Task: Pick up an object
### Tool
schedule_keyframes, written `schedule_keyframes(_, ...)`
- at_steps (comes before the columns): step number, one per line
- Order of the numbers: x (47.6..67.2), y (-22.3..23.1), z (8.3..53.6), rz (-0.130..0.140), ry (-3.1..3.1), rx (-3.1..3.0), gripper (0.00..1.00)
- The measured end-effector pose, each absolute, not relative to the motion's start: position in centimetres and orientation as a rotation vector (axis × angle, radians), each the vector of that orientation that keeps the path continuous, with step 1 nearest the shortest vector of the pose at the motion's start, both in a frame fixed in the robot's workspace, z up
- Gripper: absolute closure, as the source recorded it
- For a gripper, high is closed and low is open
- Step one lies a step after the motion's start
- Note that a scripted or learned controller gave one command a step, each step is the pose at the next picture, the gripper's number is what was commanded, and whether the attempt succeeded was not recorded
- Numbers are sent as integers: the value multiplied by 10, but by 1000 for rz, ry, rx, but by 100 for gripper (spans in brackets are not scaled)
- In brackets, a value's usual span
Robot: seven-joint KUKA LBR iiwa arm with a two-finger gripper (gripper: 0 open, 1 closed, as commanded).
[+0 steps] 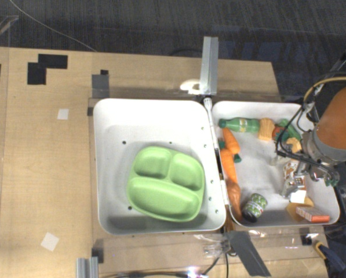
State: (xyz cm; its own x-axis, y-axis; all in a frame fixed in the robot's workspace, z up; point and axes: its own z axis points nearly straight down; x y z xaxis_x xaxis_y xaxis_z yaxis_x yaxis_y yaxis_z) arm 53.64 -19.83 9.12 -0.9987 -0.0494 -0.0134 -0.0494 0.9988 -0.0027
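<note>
Over the right bin (259, 213), the gripper (295, 181) hangs, a small can (254, 206) lying just beside it.

A green divided plate (166, 183) lies in the left bin (112, 155), while the gripper (295, 181) hangs over the right bin (259, 161) near 2 carrots (229, 155), a green bottle (242, 124) and a can (254, 207).
</note>
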Motion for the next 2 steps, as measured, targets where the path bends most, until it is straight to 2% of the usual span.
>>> schedule_keyframes(1,590,-205,89,-3,3127,64,0)
schedule_keyframes(2,523,-182,90,-4,3126,93,0)
